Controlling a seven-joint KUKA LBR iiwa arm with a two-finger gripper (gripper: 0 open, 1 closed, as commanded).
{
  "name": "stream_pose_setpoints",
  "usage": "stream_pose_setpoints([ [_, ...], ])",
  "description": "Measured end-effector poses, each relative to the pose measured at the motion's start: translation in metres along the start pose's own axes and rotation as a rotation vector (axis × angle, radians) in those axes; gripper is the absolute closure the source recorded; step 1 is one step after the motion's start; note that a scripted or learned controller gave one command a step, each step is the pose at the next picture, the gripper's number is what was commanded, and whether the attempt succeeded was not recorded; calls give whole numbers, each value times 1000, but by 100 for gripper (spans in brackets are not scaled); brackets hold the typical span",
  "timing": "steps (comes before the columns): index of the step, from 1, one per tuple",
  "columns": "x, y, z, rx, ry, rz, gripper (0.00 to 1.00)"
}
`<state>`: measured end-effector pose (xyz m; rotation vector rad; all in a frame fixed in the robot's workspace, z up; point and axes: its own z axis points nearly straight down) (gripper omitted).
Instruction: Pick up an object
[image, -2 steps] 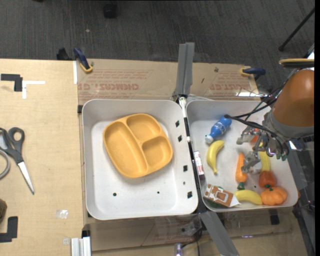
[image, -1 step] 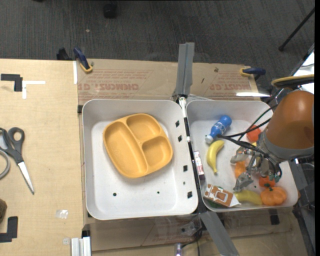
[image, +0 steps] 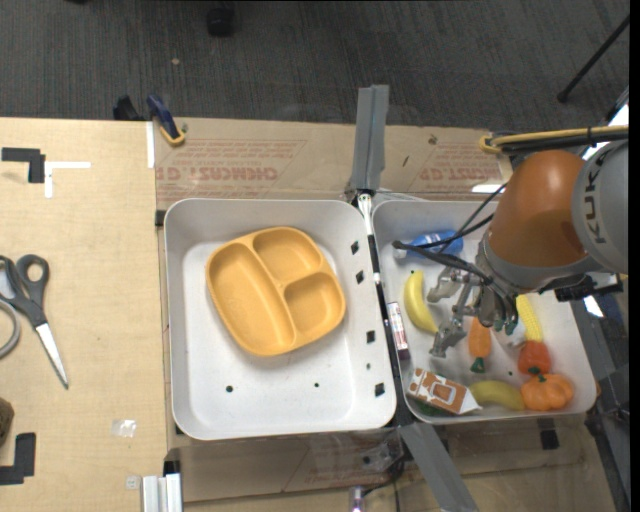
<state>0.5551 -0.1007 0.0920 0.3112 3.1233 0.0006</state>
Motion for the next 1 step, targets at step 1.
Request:
stream_pose_setpoints([
  [1,-34,-55,-52,1,-3,-222,0],
])
